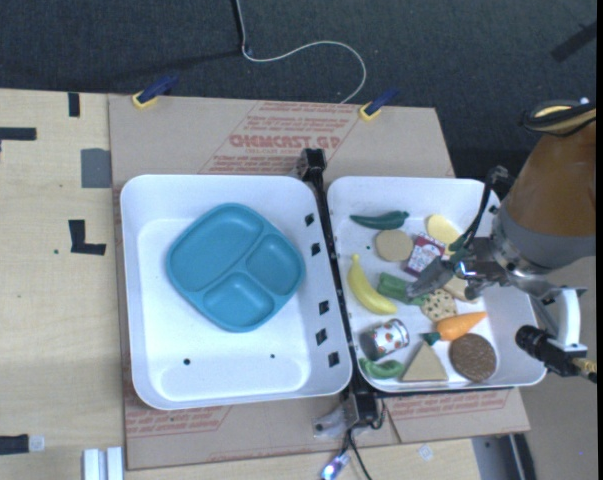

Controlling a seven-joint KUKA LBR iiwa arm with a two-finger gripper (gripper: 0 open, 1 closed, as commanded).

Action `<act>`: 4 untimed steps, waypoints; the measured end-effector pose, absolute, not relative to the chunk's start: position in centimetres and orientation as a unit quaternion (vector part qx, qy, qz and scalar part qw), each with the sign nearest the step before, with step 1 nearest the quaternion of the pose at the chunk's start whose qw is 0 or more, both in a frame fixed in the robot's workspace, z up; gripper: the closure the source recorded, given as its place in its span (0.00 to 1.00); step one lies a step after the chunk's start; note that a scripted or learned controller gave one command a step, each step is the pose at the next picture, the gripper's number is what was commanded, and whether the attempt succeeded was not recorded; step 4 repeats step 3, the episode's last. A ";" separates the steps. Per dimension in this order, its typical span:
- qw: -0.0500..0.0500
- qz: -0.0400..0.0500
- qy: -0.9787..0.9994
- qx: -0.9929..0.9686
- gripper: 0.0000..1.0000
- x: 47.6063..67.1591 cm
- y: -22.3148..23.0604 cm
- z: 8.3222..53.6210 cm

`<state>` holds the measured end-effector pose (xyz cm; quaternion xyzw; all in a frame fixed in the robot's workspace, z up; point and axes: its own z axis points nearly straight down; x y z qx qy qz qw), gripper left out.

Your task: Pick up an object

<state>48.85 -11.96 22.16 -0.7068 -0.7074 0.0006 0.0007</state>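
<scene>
The gripper is reaching low into the right bin among toy foods, jaws' state impossible to tell, apparently closing in on the cracker beside the carrot, needing a firm pinch next.

The left bin holds a blue divided plate, set cornerwise. The right bin is crowded with toy food — a banana at nine o'clock, a green chilli at eleven, a carrot and a brown cookie toward five. The gripper reaches in from three o'clock, low over the purple packet.
</scene>
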 end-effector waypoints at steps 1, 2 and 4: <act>0.001 0.001 -0.708 -0.706 1.00 48.9 -11.9 23.1; -0.002 -0.002 -0.710 -0.704 1.00 50.9 -4.4 31.1; -0.001 -0.003 -0.711 -0.703 1.00 50.8 3.0 38.2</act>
